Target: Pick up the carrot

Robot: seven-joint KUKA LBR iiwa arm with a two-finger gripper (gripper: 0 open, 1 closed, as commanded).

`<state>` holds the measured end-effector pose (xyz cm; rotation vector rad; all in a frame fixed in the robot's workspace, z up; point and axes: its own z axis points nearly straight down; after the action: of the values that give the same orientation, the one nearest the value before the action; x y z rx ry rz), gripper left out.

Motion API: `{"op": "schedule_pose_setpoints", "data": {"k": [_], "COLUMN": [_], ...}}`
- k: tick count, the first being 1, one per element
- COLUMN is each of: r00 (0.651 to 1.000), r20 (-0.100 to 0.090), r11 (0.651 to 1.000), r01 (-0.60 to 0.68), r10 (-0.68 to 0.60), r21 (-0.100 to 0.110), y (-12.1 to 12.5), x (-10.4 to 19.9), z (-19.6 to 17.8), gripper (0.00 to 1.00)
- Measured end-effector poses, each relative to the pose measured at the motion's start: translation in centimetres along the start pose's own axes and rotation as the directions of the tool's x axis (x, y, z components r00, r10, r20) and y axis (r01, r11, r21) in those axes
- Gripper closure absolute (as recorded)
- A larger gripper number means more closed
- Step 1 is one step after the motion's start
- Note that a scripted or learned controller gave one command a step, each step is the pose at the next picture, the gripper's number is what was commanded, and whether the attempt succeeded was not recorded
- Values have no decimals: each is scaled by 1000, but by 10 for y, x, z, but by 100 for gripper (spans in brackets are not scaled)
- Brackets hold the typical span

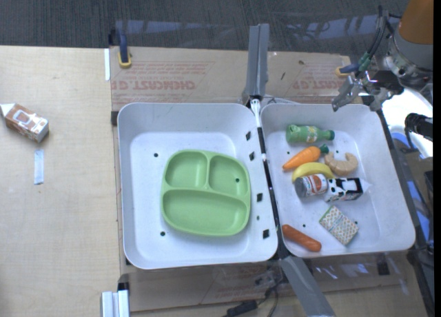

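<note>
In the right bin (pixel 386 191), upper centre: carrot (pixel 302 156), lying slanted, tip toward lower left, thick end toward upper right. Just below, a banana (pixel 311 170), touching or nearly so; just above, a green bottle (pixel 309 133); to the right, a croissant (pixel 342 164). Near the bin's lower left corner, a second orange-red object (pixel 301 238), similar in colour, easily mistaken for the target.

At upper right of the frame, above the bin's far rim: pincer (pixel 358 90), holding nothing; spread of its tips not discernible.

Recommended approach: descent over the carrot's middle, closing line set across its slant, entry from the bottle side to avoid the banana.

Surface: white bins side by side on a cardboard-lined worktop (pixel 55 226); green divided plate (pixel 205 193) in the left bin (pixel 138 240); small carton (pixel 26 122) at far left.
</note>
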<state>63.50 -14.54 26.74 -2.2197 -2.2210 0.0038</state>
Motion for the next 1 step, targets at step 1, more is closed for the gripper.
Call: {"op": "schedule_pose_setpoints", "data": {"k": [1], "r00": [995], "r20": [0], "r11": [995], "r01": [96], "r10": [-96], "r21": [-1], "y": [-59], "x": [30], "z": [174], "gripper": [0]}}
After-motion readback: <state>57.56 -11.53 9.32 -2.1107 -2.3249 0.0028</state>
